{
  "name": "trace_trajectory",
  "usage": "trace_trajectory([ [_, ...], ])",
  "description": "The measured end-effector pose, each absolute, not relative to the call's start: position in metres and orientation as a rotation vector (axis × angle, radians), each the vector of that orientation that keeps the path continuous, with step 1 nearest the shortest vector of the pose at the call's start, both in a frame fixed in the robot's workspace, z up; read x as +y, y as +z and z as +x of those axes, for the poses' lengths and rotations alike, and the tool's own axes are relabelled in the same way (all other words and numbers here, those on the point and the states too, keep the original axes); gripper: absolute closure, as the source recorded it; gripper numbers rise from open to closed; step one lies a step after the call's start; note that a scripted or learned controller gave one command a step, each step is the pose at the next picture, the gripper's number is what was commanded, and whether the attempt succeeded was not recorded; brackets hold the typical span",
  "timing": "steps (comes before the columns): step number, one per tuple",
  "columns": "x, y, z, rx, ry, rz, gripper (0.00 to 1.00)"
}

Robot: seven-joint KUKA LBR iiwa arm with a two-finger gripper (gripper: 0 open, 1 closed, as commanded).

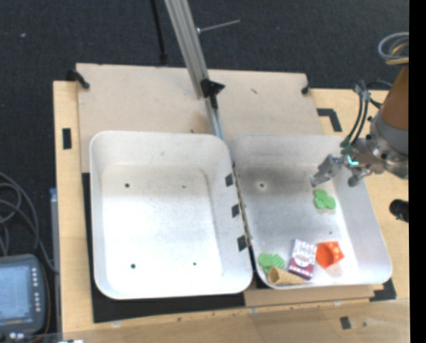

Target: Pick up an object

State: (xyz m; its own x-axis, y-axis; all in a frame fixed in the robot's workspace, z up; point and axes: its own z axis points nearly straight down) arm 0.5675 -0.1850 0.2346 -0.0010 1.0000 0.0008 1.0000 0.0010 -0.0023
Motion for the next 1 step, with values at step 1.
trace_trajectory([
  [1, -0.1848, 0.237, 0.5685, -2.225, -0.002, -2.22, 0.0],
])
